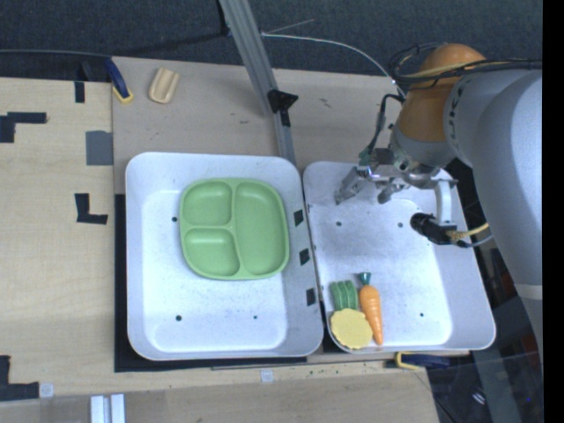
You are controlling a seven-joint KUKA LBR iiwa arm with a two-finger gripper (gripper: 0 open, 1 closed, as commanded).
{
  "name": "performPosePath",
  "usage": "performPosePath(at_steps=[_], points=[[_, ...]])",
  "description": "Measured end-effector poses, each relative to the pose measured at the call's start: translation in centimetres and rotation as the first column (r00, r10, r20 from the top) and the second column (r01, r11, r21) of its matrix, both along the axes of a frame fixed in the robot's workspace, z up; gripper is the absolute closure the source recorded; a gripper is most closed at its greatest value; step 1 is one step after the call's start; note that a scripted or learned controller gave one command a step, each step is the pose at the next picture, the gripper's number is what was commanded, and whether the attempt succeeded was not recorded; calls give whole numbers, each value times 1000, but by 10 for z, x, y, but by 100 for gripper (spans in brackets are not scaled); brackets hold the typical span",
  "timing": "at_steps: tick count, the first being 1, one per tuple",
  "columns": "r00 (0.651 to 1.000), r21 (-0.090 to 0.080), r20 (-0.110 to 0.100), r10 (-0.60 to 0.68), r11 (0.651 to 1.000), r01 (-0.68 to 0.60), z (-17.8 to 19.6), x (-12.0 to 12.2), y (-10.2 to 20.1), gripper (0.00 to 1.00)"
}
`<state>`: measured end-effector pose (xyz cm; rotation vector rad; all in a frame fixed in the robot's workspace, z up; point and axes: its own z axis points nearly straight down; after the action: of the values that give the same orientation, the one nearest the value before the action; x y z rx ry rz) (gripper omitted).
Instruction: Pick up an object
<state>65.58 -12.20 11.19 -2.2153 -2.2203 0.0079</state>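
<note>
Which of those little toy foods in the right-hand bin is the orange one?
The carrot, long and orange with a green top, lying at the right of the cluster. Beside it are a green piece and a round yellow piece.

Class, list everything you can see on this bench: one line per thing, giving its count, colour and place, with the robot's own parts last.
Bins: two, white, side by side on the bench.
Divided plate: one, green, in the left bin.
Toy carrot: one, orange, near front of right bin.
Green toy vegetable: one, beside the carrot.
Yellow round piece: one, front edge of right bin.
Tan block: one, on bench behind bins.
Arm: one, grey, orange band, from right.
Gripper: one, over right bin's back.
</note>
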Motion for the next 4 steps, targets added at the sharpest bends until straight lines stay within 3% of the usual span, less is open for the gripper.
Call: performPosePath(at_steps=[1,3,4], points=[[1000,-1,5,1,1000,-1,15,2,0,100],[1000,-1,10,-1,1000,1,99,-1,3,100],[1000,2,6,3,1000,-3,111,-18,49,100]])
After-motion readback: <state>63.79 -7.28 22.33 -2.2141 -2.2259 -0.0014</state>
